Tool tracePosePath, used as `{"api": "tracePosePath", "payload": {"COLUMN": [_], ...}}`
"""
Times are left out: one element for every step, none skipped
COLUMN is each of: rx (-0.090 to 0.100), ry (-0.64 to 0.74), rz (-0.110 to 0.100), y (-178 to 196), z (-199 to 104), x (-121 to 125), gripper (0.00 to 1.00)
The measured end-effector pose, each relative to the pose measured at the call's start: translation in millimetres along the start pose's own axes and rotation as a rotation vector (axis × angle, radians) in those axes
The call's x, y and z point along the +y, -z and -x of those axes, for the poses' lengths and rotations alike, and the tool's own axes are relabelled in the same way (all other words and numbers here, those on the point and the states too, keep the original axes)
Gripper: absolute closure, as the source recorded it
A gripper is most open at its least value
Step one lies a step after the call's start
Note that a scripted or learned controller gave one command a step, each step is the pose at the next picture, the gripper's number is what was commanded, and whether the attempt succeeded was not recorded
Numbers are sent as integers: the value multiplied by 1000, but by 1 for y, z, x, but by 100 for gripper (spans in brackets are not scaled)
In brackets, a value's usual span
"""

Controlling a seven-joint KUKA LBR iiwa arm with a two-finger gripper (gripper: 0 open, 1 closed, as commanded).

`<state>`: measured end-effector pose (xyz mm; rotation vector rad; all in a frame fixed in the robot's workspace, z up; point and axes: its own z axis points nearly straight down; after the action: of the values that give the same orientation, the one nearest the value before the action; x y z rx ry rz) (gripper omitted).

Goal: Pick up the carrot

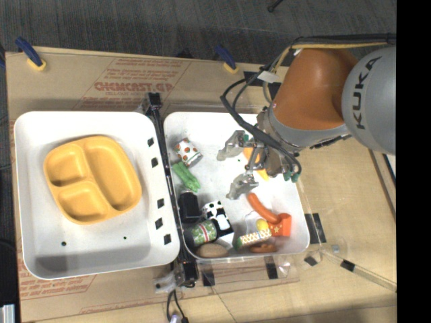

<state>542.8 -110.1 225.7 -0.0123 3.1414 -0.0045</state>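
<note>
A grey robot arm reaches into the right bin (202, 123). Its gripper (234, 167) hangs with fingers spread apart, gripping nothing. The orange carrot (262, 207) lies just beside it at five o'clock, on the bin floor.

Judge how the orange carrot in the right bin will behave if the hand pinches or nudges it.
The carrot looks like a smooth moulded toy, so probably stiff and light. Its tapered, rounded body may slip out of a pinch or roll when nudged. Its thick end lies against the orange block near the bin wall, which could limit rolling. The hand sits just above it.
</note>
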Motion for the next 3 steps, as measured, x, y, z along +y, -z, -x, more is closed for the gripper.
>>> {"api": "tracePosePath", "payload": {"rx": [-5,10,-2], "ry": [138,81,0], "rz": [-1,7,2], "y": [32,-89,-134], "z": [22,51,80], "x": [-74,-97,-100], "gripper": [0,0,0]}}
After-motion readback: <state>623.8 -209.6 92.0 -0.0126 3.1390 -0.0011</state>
